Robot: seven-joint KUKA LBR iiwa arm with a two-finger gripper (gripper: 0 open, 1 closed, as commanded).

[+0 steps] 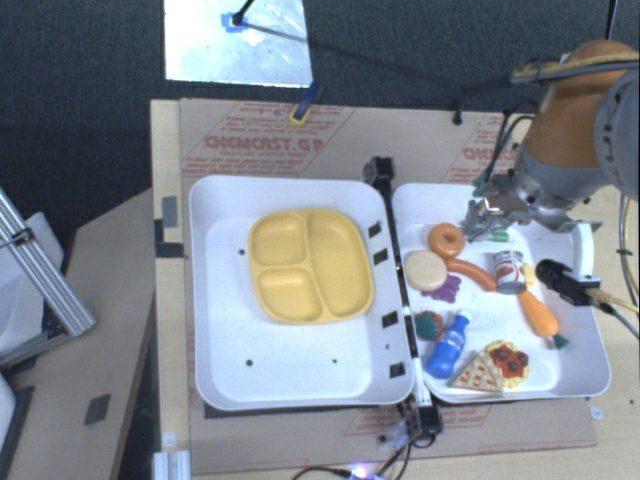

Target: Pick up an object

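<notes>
Camera view: arm [580,108] from right, gripper [487,216] low beside doughnut [446,239].

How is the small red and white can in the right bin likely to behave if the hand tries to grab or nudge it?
The small red and white can looks rigid with a smooth, round wall, so it may slip. It seems to stand upright, so a sideways nudge could tip and roll it. The orange sausage-shaped toy and orange toy carrot lie close by, crowding the approach.

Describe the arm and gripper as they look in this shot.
The arm is grey with a broad orange band above the wrist. Dark cables run along its left side, and a yellowish one loops over the top. The gripper is a small metallic-grey assembly with dark parts.
</notes>
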